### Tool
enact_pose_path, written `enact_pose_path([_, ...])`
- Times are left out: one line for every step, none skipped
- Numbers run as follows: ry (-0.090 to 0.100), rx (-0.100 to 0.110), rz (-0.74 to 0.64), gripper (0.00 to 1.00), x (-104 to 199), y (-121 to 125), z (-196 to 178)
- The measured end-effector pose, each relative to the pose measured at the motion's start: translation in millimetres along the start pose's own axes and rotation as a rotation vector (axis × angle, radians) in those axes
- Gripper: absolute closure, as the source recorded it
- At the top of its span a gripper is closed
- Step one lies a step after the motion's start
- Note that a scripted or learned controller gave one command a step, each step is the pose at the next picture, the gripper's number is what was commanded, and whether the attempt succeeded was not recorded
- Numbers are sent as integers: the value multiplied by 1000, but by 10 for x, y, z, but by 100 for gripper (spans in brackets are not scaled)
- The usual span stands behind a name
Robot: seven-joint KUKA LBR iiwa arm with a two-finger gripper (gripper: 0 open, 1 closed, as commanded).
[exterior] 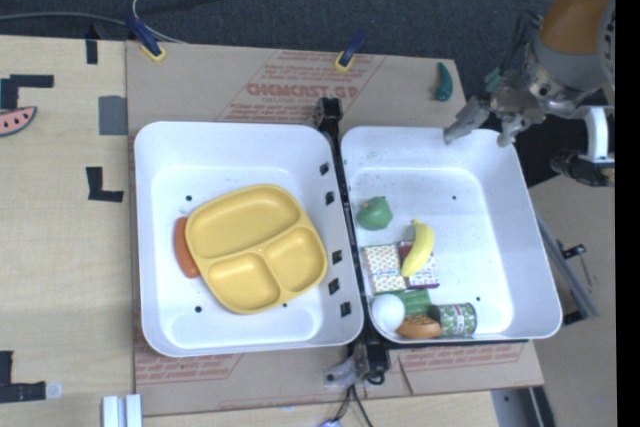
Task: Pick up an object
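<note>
Several small items, a yellow plastic banana (417, 248) among them, crowd the near corner of the right-hand shallow white bin (500, 215), well apart from the spread, empty two-finger gripper (480, 127) at its far rim, so a descent could clip neighbours.

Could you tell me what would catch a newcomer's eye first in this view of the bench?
Probably the big yellow divided plate lying in the left bin. Next, the small cluster in the right bin: a banana, a green toy and a can near its front-left corner. The gripper hangs above that bin's far rim.
</note>
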State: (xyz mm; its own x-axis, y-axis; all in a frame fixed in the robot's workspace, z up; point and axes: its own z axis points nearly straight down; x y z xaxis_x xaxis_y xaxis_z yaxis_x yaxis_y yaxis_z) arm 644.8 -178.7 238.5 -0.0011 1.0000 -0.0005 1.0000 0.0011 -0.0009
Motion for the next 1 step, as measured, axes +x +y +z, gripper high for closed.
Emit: enact_pose_path([1, 4, -1, 0, 33, 224, 1381])
